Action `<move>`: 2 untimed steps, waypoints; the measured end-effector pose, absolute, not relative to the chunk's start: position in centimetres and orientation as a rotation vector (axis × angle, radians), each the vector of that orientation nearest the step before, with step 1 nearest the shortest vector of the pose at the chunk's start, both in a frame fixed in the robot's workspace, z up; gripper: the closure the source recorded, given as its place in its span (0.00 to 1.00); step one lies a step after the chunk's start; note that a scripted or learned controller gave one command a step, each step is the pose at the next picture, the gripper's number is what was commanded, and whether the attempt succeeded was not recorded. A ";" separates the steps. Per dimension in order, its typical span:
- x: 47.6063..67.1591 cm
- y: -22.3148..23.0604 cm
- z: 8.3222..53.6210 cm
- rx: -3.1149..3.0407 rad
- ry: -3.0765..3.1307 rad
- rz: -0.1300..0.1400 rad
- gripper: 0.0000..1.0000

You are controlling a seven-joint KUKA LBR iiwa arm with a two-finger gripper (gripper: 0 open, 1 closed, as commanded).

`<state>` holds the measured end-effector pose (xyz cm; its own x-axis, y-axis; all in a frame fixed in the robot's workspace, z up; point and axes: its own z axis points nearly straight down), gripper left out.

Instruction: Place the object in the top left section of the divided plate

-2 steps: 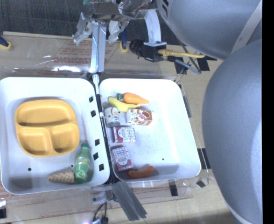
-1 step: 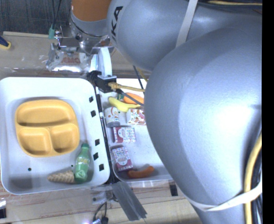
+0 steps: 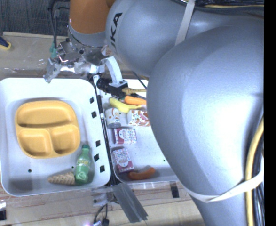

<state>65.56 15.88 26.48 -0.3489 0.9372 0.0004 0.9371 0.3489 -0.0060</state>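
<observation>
The grey arm [image 3: 194, 79] fills the right of the view, its orange band [image 3: 88, 8] at the far edge, and the end effector [image 3: 67, 62] hangs over the far rim of the left bin [image 3: 6, 93]; whether its fingers are spread or pressed together cannot be told, and nothing is seen between them. In the left bin lies a yellow divided plate [image 3: 47, 128], with one long section on its far side and two smaller sections on its near side. Near the plate, toward the bin's near right corner, stands or lies a green bottle [image 3: 83, 164], and just left of it, touching or almost touching, lies a waffle cone [image 3: 61, 178]. The right bin [image 3: 149, 178], partly hidden by the arm, holds the other things: a banana [image 3: 121, 105] and a carrot [image 3: 135, 100] at the far end, close together beside a black part of the arm; a small can [image 3: 112, 117] just near them; a carton [image 3: 138, 118] to the can's right; two red-labelled packets, one [image 3: 124, 136] in the middle and another [image 3: 122, 159] nearer; and a sausage [image 3: 141, 173] at the near edge. The bins sit on a pale worktop [image 3: 22, 51].
</observation>
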 end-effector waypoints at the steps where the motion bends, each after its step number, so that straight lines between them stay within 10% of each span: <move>1: 65.5 16.1 27.4 -1.778 -2.583 0.013 1.00; 2: 65.6 20.1 44.2 -1.826 -2.556 0.002 1.00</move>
